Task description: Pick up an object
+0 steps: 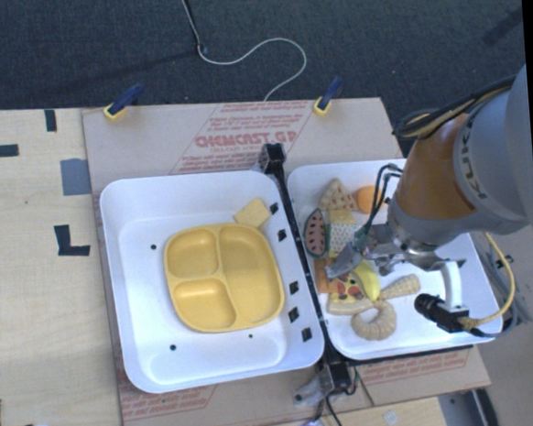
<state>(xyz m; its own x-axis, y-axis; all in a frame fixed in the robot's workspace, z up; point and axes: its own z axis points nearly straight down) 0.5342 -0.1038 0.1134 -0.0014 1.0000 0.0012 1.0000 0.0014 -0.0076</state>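
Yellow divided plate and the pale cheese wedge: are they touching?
Cannot tell. In the camera view the cheese wedge sits right at the yellow divided plate's upper right rim, with no gap or contact plainly visible.

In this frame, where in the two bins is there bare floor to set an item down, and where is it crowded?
Left bin: bare floor rings the yellow divided plate, widest along the near wall and left wall. Right bin: toy food packs the side by the divider, under the gripper; some bare floor lies along its near edge.
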